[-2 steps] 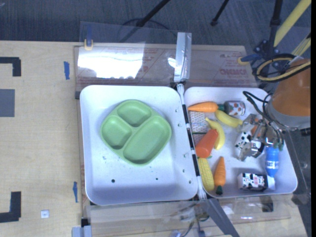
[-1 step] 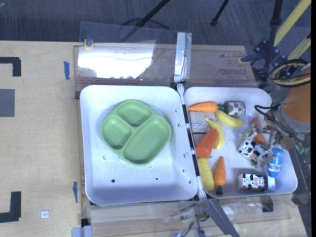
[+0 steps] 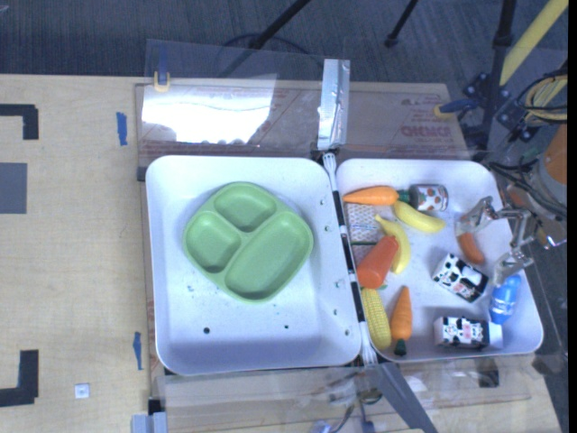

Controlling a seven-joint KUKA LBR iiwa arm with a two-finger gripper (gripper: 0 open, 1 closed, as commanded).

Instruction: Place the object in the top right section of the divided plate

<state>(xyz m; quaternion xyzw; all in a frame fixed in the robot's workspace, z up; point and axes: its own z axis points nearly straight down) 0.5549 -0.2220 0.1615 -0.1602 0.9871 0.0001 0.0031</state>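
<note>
Claw (image 3: 494, 234) sits low over the right side of the right bin (image 3: 532, 332). Metal fingers (image 3: 478, 213) read as spread apart, with a small orange-red object (image 3: 471, 246) just below and between them. Cannot tell whether the fingers touch it; nothing is visibly held.

Task's object is not named. Judging by claw position, the orange-red piece is the likely target. It lies on the bin floor, near the right wall, just beside a black-and-white cow toy (image 3: 459, 278).

Handling judgement: looks like a light, hollow plastic toy food, stiff, smooth, likely to slip or roll if pinched off-centre. Best taken across its narrow middle, fingers square to its long axis.

Containers:
- Left bin (image 3: 180, 332): holds 1 green divided plate (image 3: 250, 240) with 3 sections. Top right section (image 3: 243, 207) has nothing in it.
- Right bin: crowded. Carrot (image 3: 371, 196), small can (image 3: 429, 197), banana (image 3: 420, 217), a 2nd banana (image 3: 397, 242), red pepper (image 3: 378, 261), corn cob (image 3: 376, 317), a 2nd carrot (image 3: 401, 315), a 2nd cow toy (image 3: 467, 332), blue bottle (image 3: 507, 297).

The plate is well apart from the claw, across the divider (image 3: 344, 242) between the bins. Both bins rest on the counter (image 3: 63, 242).
</note>
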